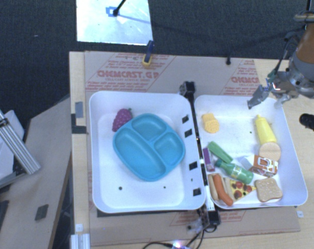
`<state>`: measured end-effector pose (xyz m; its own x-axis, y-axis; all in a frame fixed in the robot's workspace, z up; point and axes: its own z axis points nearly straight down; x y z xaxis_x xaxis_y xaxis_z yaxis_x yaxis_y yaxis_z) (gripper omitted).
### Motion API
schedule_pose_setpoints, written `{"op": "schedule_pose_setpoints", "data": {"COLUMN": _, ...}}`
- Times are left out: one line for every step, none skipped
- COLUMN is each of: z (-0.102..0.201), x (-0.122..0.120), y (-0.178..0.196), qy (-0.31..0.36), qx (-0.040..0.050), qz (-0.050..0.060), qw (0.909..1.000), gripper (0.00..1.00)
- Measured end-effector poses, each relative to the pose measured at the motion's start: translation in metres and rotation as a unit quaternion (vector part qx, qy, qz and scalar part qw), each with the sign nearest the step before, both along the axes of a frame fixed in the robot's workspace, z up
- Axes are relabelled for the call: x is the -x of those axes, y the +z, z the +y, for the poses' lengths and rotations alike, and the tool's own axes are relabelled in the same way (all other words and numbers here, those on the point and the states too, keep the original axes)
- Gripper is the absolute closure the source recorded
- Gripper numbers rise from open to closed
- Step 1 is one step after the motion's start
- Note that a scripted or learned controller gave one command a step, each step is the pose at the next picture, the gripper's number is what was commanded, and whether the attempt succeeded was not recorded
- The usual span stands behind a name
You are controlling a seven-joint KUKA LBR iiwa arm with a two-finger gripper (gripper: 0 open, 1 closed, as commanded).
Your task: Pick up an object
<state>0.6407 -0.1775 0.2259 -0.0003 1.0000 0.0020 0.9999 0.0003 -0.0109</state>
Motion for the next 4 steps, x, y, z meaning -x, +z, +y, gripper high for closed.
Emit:
{"op": "schedule_pose_setpoints", "data": {"z": 0.001, "x": -0.003, "y": 0.008, "qy": 0.001, "qx": 0.0013, "qz": -0.006, "qw": 1.0000, "gripper": 0.00}}
{"op": "schedule_pose_setpoints", "data": {"z": -0.009, "x": -0.002, "y": -0.047, "qy": 0.000, "qx": 0.0011, "qz": -0.005, "qw": 1.0000, "gripper": 0.00}}
{"op": "schedule_pose_setpoints", "data": {"z": -0.008, "x": -0.002, "y": -0.089, "qy": 0.001, "qx": 0.0008, "qz": -0.005, "qw": 1.0000, "gripper": 0.00}}
{"op": "schedule_pose_setpoints", "data": {"z": -0.006, "x": -0.003, "y": -0.139, "qy": 0.002, "qx": -0.0004, "qz": -0.006, "qw": 1.0000, "gripper": 0.00}}
